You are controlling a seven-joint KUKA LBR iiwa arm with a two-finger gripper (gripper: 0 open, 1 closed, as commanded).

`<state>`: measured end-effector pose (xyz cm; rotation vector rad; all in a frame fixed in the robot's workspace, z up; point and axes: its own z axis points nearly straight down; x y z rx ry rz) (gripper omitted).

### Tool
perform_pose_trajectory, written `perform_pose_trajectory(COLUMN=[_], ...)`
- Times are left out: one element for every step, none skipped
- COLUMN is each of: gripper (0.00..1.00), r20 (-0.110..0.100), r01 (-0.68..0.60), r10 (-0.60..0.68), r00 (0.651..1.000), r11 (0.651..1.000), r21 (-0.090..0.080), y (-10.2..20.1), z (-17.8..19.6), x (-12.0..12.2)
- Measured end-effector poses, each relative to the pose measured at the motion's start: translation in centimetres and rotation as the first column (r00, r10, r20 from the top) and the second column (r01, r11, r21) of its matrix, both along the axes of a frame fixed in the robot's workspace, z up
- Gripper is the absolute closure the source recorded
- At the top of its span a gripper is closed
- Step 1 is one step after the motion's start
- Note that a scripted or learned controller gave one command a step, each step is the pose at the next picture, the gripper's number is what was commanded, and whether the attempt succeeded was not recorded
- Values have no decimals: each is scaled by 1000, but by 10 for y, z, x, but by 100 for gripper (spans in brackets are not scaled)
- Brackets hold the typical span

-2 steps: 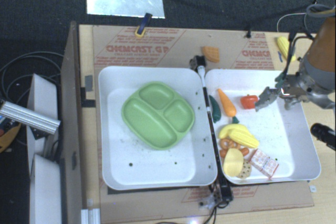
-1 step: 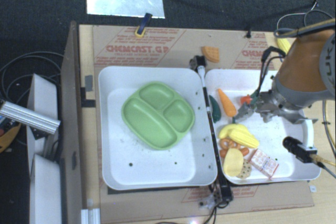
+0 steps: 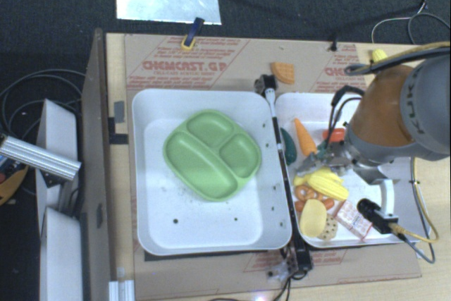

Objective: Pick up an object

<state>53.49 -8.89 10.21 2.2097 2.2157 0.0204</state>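
A grey arm [image 3: 398, 106] reaches from the right over the right bin [image 3: 310, 103], its gripper [image 3: 320, 158] low among toy food; whether the jaws are open or closed cannot be told. Just beside it lie a carrot [image 3: 304, 137], a banana [image 3: 326, 185] and a red box [image 3: 352, 218]. The left bin [image 3: 158, 236] holds a green divided plate [image 3: 211, 153].

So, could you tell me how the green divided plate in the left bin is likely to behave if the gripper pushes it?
The green divided plate looks like rigid moulded plastic, so probably stiff and light. Lying flat on the left bin, it would likely slide rather than tip or roll.
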Motion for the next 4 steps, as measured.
perform_pose_trajectory(gripper=[0, 0, 100, 100], r20=[4, -69, -36, -8], r01=[0, 7, 3, -10], r10=[0, -7, -3, 10], r00=[1000, 998, 999, 1000], r11=[1000, 1000, 1000, 1000], r21=[2, 8, -1, 3], y=[1, -9, -10, 67], z=[-10, -15, -7, 100], x=[-6, 110, 110, 73])
